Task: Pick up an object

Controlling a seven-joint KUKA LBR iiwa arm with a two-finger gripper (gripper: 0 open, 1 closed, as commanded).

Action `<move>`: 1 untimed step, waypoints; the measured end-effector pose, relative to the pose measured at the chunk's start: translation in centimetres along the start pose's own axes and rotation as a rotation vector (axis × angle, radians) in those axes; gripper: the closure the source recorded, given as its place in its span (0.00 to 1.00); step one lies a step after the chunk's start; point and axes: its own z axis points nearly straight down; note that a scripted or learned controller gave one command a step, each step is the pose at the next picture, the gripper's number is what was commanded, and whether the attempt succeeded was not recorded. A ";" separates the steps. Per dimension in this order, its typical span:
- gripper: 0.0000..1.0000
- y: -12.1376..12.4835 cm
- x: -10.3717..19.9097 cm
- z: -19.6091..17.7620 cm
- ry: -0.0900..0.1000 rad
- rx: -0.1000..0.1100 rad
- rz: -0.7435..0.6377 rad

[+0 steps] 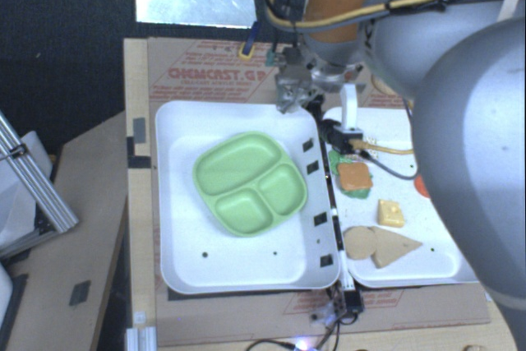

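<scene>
Green divided plate (251,182) looks light, stiff and slick, so take its raised rim; your gripper (289,99) grip state cannot be told.

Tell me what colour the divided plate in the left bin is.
Light green: the divided plate, seen in the camera view.

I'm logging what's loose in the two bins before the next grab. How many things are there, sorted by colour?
Green: 1, the divided plate in the left bin.
Orange and green: 1, the sandwich toy in the right bin.
Yellow: 1, the cheese block.
Tan: 2, the round piece and the wedge.
An orange-red bit at the arm's edge is too hidden to count.
Total: 5
</scene>
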 end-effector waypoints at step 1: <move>1.00 -0.6 1.0 1.6 0.000 0.001 -0.004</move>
